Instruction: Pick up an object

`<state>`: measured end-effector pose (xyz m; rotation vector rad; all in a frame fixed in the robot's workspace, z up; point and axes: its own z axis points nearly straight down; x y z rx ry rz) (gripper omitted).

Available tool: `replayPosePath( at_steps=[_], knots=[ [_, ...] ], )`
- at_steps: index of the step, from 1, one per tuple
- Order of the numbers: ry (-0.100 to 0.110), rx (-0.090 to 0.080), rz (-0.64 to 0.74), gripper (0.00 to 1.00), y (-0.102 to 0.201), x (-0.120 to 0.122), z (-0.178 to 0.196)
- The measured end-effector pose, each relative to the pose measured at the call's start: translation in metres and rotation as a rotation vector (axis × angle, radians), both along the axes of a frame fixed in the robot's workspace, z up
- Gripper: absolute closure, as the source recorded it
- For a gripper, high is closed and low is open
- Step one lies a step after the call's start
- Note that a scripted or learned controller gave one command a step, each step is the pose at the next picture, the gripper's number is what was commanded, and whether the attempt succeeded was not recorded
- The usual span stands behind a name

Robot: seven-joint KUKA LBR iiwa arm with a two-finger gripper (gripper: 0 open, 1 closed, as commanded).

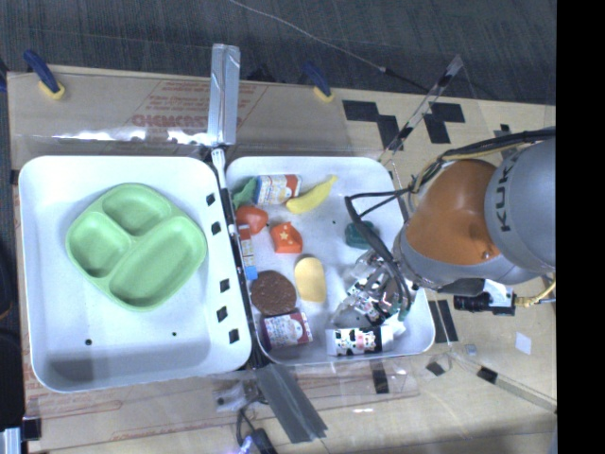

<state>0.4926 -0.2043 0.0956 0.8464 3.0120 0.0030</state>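
The claw [376, 296] is hanging low over the right bin's [402, 183] near right corner, beside the cow-patterned carton [353, 340] lying against that wall; whether it is gripping anything I cannot tell. The yellow lemon-like piece [309, 278] and brown patty [273, 291] are sitting just left, likely candidates. The green divided plate [137, 244] is occupying the left bin [47, 348], probably awaiting items.
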Motion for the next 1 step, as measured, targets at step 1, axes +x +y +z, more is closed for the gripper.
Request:
replayPosePath(
  at_steps=[1],
  knots=[
    [0.022,0.003,-0.024,0.0,0.0461,0.1407,-0.0053]
  ],
)
